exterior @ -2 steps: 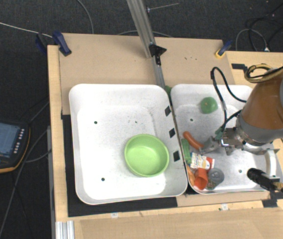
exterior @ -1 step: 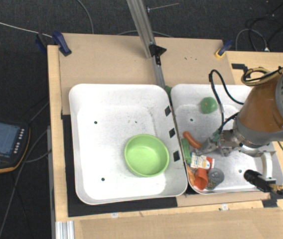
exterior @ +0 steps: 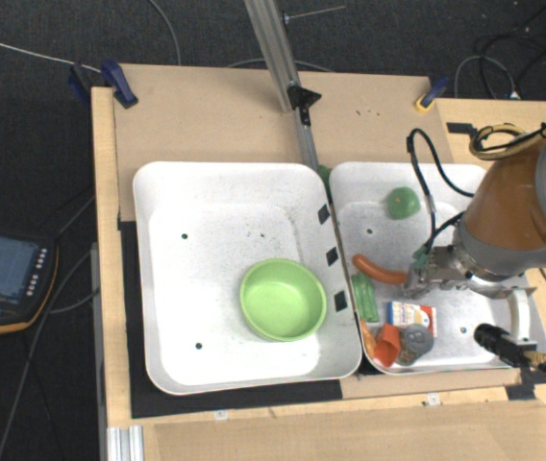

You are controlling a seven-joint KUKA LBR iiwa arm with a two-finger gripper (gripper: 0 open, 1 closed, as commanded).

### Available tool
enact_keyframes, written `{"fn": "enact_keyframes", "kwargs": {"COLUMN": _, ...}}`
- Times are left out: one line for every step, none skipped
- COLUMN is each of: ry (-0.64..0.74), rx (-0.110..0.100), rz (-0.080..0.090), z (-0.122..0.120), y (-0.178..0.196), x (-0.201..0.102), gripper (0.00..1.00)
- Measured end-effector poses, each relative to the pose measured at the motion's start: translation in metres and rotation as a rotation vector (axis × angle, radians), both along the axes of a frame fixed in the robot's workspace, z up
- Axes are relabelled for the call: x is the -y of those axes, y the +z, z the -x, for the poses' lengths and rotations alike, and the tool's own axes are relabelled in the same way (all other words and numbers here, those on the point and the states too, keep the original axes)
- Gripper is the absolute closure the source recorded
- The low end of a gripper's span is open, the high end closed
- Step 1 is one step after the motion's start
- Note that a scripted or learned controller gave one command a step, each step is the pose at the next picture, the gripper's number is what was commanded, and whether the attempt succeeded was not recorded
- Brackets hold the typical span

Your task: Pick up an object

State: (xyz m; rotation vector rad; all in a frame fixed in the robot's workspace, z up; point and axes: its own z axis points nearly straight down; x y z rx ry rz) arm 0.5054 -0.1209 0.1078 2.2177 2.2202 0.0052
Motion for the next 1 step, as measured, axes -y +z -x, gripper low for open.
{"fn": "enact_keyframes", "kwargs": {"ry": -0.001, "rx": -0.001, "rz": 0.0, "z": -0.0035, "y": 0.0424, "x": 0.0014, "gripper": 1.0}}
